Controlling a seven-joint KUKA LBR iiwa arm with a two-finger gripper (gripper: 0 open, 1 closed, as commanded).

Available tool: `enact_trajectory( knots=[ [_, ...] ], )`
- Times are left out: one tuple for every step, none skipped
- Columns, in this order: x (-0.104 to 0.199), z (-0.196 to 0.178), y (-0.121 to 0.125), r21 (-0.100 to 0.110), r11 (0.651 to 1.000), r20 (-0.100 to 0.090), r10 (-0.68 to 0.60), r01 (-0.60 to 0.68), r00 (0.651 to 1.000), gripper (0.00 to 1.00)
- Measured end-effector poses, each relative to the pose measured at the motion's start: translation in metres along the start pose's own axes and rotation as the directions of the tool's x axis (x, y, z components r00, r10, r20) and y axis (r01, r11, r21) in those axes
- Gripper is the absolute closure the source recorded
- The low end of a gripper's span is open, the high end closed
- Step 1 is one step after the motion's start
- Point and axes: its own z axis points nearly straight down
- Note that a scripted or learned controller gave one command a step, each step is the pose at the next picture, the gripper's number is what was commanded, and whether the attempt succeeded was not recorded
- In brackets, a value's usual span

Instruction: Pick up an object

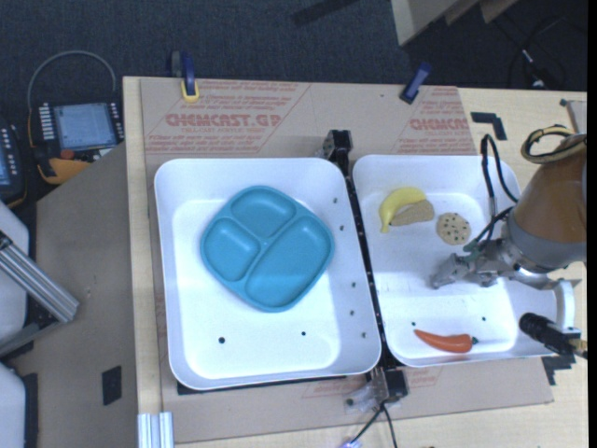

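The gripper [440, 276] sits low inside the right bin [396, 329], just below the cookie [453, 228] and above the pepper [445, 341], and whether it is released, clenched or grasping anything cannot be told from this view. The banana [403, 205] lies just left of the cookie, touching a tan slice [416, 214]; the left bin [187, 343] carries a blue plate [268, 247]. The cookie, the nearest candidate, is judged light, stiff and flat, so grip it across its rim; the pepper is probably smooth and may slip, so take its thick middle.
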Motion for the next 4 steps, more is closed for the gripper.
enact_trajectory(
  knots=[
    [0.000,-0.011,0.000,-0.003,1.000,0.001,0.001,-0.001,1.000,1.00],
    [0.003,-0.052,-0.003,-0.006,1.000,0.003,0.000,0.000,1.000,1.00],
    [0.006,-0.094,-0.003,-0.007,1.000,0.004,-0.001,0.001,1.000,1.00],
    [0.005,-0.157,0.003,-0.013,1.000,0.006,-0.002,0.002,1.000,1.00]
  ],
)
